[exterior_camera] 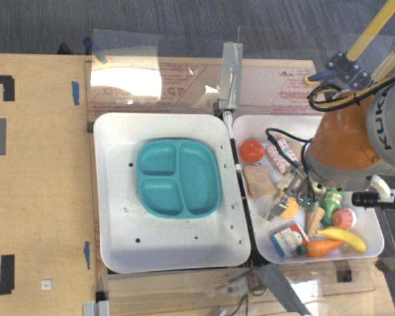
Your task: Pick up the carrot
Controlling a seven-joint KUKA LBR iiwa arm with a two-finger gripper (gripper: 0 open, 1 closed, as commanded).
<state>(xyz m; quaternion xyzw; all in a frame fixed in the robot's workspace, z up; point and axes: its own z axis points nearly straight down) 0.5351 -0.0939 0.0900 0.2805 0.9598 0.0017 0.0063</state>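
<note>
Your tool (pixel 286 199) hangs low in the right bin (pixel 376 245), its metal fingers splayed apart among the play food, and you can see nothing caught between them. They look partly open, with their tips over a small yellow piece (pixel 289 208) and just beside the bread slice (pixel 258 181). So the grasp is not made yet, as far as this view shows.

The carrot (pixel 321 247) lies below and to the right of the tool, near the bin's front wall, on its side with its green end toward a small blue-and-white carton (pixel 286 239). It touches or nearly touches the banana (pixel 345 237), which curves just over it. The carrot is apart from the tool, with the carton and a few small pieces between them.

I judge that the whole pick is still ahead of you: the tool has to shift toward the front of the bin, line up over the carrot, close and lift. The banana's closeness may make a clean grip awkward.

Farther from the tool, on its upper left, sits a red tomato (pixel 252 151). Beyond the divider, well to the tool's left, the left bin (pixel 112 196) holds a teal divided plate (pixel 179 178). Both bins rest on the desk (pixel 33 176).
</note>
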